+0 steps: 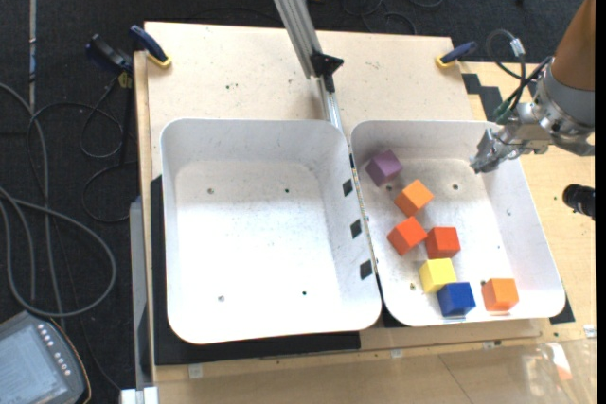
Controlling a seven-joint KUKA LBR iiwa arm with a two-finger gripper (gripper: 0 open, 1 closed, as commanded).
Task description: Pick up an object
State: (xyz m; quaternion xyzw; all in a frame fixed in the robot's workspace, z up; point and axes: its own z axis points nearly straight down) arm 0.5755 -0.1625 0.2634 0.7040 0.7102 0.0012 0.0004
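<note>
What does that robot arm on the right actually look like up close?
The arm shows an orange-brown band, then a grey wrist section below it. Thin cables loop off its side, one with a pale connector. At the end sits a small grey metal gripper, tapering toward its tip over the right bin. No markings are legible at this size.

You see a pale speckled bench [284,71] bearing two shallow white bins side by side, the left bin [180,203] and the right bin [530,232].
</note>
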